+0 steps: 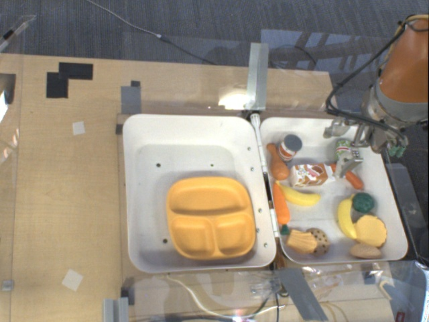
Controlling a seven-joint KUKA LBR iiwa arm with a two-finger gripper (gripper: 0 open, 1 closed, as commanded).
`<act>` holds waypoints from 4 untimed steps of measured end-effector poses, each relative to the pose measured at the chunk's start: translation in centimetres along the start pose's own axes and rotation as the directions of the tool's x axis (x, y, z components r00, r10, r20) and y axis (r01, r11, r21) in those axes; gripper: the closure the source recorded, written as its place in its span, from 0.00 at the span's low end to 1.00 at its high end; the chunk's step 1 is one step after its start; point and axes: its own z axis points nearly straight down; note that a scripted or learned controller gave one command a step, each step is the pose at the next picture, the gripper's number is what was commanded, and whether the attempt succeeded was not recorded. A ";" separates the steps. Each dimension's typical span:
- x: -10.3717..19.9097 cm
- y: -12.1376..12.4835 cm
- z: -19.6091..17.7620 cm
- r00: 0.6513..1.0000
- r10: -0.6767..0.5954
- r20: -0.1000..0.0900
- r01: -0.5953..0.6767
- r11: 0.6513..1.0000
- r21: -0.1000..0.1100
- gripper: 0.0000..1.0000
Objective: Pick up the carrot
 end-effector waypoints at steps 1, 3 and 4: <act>-0.1 -5.7 13.0 0.998 0.055 0.009 -0.055 0.999 0.003 0.00; 8.3 -6.6 12.7 0.997 0.077 0.002 -0.077 0.997 0.001 1.00; 11.2 -6.5 13.1 0.998 0.064 0.008 -0.064 0.998 0.002 1.00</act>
